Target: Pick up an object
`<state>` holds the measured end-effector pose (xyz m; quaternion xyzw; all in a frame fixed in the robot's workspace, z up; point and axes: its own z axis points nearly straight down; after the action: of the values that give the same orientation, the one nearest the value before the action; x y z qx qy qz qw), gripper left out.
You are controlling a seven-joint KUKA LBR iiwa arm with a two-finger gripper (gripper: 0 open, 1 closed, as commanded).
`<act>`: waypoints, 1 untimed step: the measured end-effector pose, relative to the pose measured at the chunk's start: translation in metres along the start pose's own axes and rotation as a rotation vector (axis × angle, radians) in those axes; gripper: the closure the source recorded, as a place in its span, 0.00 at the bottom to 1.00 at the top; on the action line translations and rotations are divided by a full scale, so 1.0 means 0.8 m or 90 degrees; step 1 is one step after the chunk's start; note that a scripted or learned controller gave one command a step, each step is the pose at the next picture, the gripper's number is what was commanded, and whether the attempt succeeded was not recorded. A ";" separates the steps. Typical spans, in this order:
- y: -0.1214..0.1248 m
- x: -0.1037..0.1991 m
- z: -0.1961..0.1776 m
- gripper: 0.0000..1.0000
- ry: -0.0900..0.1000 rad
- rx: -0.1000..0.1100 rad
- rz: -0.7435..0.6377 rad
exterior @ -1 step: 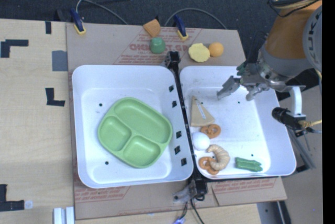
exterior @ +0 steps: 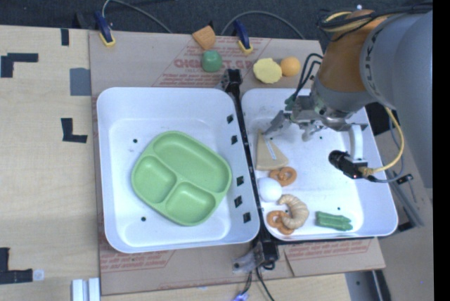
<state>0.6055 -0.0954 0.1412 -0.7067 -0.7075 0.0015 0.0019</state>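
Two white bins sit side by side on the surface (exterior: 42,173). The left bin (exterior: 116,110) holds a green divided plate (exterior: 181,176). The right bin (exterior: 373,219) holds a tan wedge (exterior: 268,152), a small pretzel (exterior: 283,176), a white egg (exterior: 269,190), a croissant (exterior: 290,212) and a green pod (exterior: 333,221). The tool (exterior: 295,122) hangs over the right bin's upper part, just above and right of the wedge, its fingers spread apart with nothing between them. Beyond the bins lie an orange block (exterior: 204,36), a green ball (exterior: 211,61), a lemon (exterior: 267,70) and an orange (exterior: 290,67).
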 end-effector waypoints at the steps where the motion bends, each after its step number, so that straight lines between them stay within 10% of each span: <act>1: -0.006 0.003 0.057 0.00 0.000 -0.001 0.000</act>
<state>0.6009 -0.0932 0.0956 -0.7068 -0.7074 0.0011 0.0011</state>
